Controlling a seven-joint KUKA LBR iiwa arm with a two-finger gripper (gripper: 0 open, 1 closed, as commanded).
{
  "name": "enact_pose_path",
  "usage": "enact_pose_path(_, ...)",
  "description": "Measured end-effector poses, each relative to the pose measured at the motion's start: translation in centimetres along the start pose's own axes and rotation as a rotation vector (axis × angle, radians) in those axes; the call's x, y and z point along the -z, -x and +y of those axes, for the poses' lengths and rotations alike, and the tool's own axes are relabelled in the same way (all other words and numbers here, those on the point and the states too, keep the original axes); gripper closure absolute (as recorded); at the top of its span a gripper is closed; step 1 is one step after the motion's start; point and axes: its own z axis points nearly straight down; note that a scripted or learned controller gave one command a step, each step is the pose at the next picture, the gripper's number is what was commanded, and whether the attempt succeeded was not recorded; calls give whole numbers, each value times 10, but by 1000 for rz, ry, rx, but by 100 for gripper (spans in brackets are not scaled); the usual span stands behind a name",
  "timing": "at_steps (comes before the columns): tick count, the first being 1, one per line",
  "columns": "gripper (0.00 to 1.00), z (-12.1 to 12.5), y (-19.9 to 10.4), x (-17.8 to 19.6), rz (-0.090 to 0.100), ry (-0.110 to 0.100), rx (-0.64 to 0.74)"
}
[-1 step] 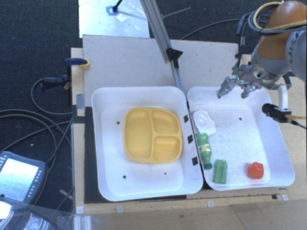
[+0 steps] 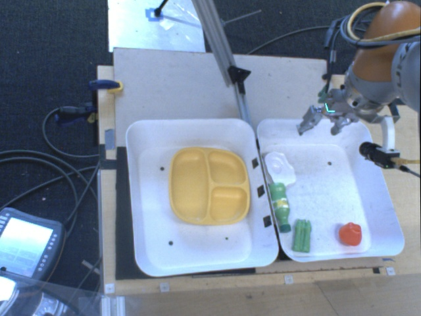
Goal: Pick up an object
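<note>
Arm [image 2: 385,41]: grey with an orange band, reaching in from the right, wrist above the far edge of the right bin.
Gripper [image 2: 322,125]: hangs over the far rim of the right bin, fingers spread apart, nothing between them.
Right bin [image 2: 375,183]: white, shallow, holding four items, all toward its left and near sides.
White item [image 2: 279,167]: crumpled or lumpy shape, by the bin's left wall, closest to the gripper but apart from it.
Bottle [image 2: 281,206]: green with a lighter label band, lying along the left wall, its far end touching or just beside the white item.
Green item [image 2: 302,235]: ribbed and elongated, lying just right of the bottle's near end.
Red item [image 2: 350,234]: small and rounded, near the front right corner, well apart from the gripper.
Left bin [image 2: 148,242]: white, beside the right bin, rims meeting in the middle.
Plate [image 2: 210,185]: yellow, three compartments, lying flat in the middle of the left bin.
Pole [image 2: 217,38]: grey, slanting across the board behind the bins.
Pendant [image 2: 26,242]: screen device on the floor at the near left, among cables.
</note>
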Motion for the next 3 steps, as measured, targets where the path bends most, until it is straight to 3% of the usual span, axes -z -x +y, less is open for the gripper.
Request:
enact_pose_path(2,0,-5,-8,-110,0,-5,-2)
enact_pose_path(3,100,-3,-8,-96,0,2,-1)
